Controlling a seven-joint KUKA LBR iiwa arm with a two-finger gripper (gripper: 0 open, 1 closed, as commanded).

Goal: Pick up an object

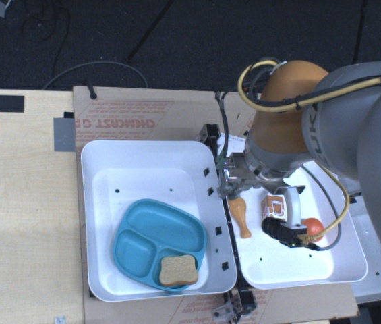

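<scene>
My gripper hangs over the left edge of the right bin, close to the wall between the two bins. Just below it lies a tan and orange drumstick-shaped toy, lengthwise on the bin floor; nothing shows it as held. To its right sits a small white and orange carton, partly under the wrist. A red-orange ball lies further right. The bulky grey and orange arm hides the back of this bin.
The left bin holds a blue divided plate with a slice of bread in its front right compartment. A cardboard sheet lies under both bins. The wooden bench stretches to the left.
</scene>
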